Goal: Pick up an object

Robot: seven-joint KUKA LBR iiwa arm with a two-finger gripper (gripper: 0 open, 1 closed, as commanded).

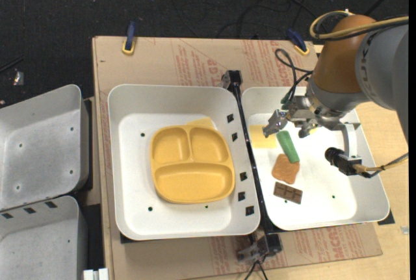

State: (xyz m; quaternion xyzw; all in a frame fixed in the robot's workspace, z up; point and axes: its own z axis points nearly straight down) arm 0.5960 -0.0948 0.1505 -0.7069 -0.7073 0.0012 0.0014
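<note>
In the right bin [364, 204] lie a green cylinder [288, 146], an orange-brown chunk [285, 169] touching its lower end, and a dark brown chocolate bar [288, 193] nearer the front. A pale yellow flat piece [260, 137] rests by the bin's left wall. My gripper [290, 127] hangs over the back left part of this bin, just above the upper end of the green cylinder. It is open, with its fingers [274, 123] spread to either side and nothing held between them.
The left bin [123, 207] holds a yellow compartment tray [193, 164]. A black divider [244, 149] runs between the two bins. A black cable and connector [344, 162] trail over the right bin's right side. Grey panels [39, 142] lie off the bench to the left.
</note>
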